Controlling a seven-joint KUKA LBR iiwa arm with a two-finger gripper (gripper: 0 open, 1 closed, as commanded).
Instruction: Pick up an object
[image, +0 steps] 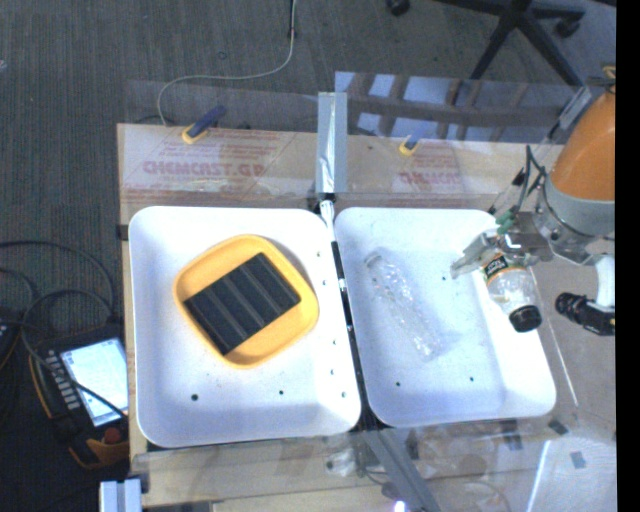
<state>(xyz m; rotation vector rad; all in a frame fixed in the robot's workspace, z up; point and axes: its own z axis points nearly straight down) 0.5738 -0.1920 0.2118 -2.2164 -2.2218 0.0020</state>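
Note:
A small clear bottle (510, 287) with a black cap and a yellowish label lies tilted at the right wall of the right bin (450, 395), cap pointing down and to the right. My gripper (484, 254) is right at the bottle's upper end, reaching in from the right. Whether the bottle is gripped cannot be told from this view. A second clear plastic bottle (402, 304) lies flat on the floor of the right bin, left of the gripper. In the left bin (160, 400) sits a yellow rounded object with a black ridged top (246, 301).
The two bins meet at a narrow seam (343, 300) in the middle. Beyond the bins stands a clear panel with a grey post (330, 150). A black part (588, 310) sticks out beside the arm at the right edge.

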